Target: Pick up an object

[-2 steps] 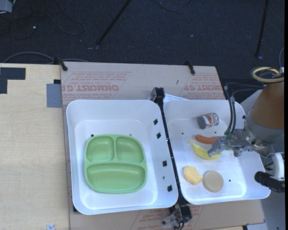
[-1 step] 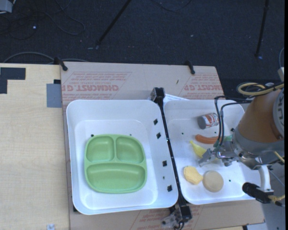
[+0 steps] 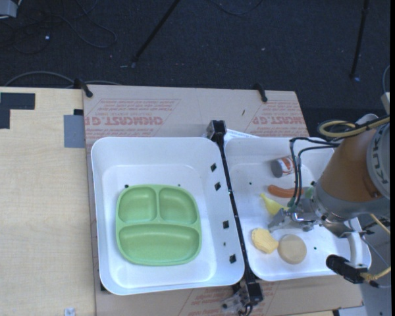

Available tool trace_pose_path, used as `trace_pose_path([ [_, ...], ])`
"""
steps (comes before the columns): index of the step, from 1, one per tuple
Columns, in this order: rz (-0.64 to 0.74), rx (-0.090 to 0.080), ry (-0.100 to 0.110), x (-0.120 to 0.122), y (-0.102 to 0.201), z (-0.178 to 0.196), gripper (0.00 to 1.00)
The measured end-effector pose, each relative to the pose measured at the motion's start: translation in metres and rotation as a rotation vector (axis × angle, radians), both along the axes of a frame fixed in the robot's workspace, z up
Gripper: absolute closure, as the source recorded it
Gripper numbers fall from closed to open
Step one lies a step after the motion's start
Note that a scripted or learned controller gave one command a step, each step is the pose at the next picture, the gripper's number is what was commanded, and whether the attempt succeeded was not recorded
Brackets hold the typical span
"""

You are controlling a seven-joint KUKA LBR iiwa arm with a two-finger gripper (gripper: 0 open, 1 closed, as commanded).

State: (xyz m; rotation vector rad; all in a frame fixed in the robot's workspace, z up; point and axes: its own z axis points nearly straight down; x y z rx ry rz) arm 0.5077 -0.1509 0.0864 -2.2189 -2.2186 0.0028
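One fixed camera looks down slantwise on both bins (image 3: 184,147)

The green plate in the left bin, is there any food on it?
No, the green plate lies bare in the left bin; the food pieces all sit in the right bin.

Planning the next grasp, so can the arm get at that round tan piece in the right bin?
Probably yes: the round tan piece lies uncovered in the right bin, beside the yellow item, with the gripper just above it.

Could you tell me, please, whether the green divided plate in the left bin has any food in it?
Empty. The green divided plate lies flat in the left bin, and all three compartments show bare green.
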Motion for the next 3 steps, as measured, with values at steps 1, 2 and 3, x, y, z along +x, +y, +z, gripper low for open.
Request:
trace_pose_path([
  [1, -0.006, -0.002, -0.001, 0.000, -0.003, 0.012, 1.00],
  [2, 0.001, -0.001, -0.003, 0.001, 0.005, 0.056, 1.00],
  [3, 0.001, -0.002, -0.006, 0.008, 0.003, 0.101, 1.00],
])
